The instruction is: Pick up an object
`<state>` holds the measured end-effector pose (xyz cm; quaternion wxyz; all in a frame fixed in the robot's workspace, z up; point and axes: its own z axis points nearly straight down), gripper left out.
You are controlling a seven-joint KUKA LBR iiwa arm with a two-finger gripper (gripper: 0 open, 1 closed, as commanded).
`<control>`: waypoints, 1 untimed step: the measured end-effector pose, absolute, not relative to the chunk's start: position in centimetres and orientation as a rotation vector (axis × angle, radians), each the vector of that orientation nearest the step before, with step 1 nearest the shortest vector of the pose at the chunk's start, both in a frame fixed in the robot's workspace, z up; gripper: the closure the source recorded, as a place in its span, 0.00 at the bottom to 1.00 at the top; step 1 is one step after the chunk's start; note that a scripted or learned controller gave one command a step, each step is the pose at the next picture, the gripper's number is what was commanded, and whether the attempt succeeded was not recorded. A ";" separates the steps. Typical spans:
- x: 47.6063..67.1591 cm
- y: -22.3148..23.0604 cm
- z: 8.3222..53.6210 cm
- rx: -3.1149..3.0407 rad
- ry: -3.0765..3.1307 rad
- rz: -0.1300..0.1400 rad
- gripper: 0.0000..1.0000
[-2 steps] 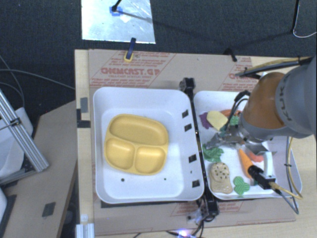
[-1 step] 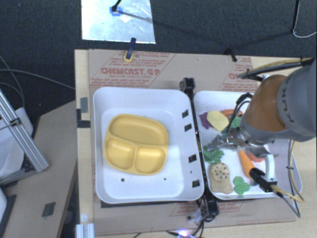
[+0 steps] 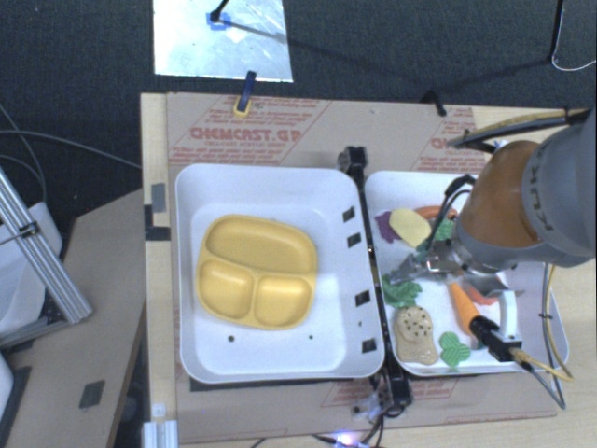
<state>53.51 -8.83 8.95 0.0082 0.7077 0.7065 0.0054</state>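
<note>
I see the hand (image 3: 410, 273) low in the right bin (image 3: 392, 187), over green leaves (image 3: 403, 293); cannot tell its grip. Yellow tray (image 3: 256, 271) sits left of centre.

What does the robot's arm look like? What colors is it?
The arm is fat, round and grey, with a shiny orange-brown band above the wrist. A thin black cable loops beside the band. Its end effector is small, made of silvery-grey metal.
</note>
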 end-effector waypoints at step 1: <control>49.2 -10.5 8.9 2.211 2.209 0.018 0.00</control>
